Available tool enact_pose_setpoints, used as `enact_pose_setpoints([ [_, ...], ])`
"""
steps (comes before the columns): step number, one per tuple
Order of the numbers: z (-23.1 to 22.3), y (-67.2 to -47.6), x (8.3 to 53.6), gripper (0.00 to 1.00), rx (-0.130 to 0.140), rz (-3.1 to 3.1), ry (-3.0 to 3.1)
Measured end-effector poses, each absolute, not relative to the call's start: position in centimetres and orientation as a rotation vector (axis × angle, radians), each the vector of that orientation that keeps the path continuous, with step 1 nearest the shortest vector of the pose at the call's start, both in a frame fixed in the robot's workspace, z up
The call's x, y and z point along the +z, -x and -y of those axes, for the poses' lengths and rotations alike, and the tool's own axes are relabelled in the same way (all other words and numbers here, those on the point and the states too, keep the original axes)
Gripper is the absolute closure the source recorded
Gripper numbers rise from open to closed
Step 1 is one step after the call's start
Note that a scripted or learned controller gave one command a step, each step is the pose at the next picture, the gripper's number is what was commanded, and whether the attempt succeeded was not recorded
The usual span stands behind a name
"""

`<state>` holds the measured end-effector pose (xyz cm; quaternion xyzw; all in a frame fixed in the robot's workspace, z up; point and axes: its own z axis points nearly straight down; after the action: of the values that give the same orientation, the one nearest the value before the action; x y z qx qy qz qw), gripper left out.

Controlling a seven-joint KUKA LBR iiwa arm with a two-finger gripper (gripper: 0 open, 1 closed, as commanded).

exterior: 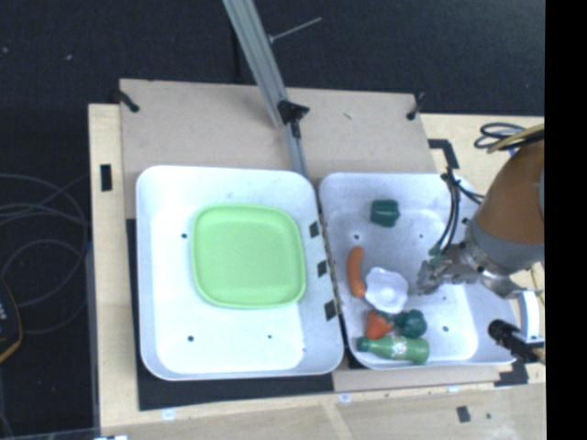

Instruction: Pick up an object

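In the camera view, the arm is reaching in over the right bin (459,200), and the gripper (429,276) is hanging low above the bin floor. I am taking the white cup (386,291) in that bin as the landmark. The gripper is sitting just to the right of the cup, near it but apparently not touching. How the jaws are standing cannot be told; they are too small and dark against the bin, and nothing is showing between them.

The candidates for picking are all lying in the right bin around the cup. An orange carrot-like piece (356,272) is lying just left of it. A red-orange piece (377,324) is sitting directly below it, with a dark green round object (412,322) beside that, lower right of the cup. A green bottle (395,347) is lying on its side further below, against the bin's near wall. A dark green block (384,212) is resting well above the cup, apart from the cluster.

The left bin (165,246), well left of the cup, is holding a light green plate (248,255).

Judging by this, the pick is not yet made: every object is resting in a bin, and closing, gripping and lifting are all remaining.
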<state>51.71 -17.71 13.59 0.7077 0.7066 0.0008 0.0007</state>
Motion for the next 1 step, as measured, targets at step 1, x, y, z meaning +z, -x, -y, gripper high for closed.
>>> enact_pose_setpoints([
  [1, 17.66, -52.62, 19.28, 1.0, 0.005, -2.218, -2.218],
])
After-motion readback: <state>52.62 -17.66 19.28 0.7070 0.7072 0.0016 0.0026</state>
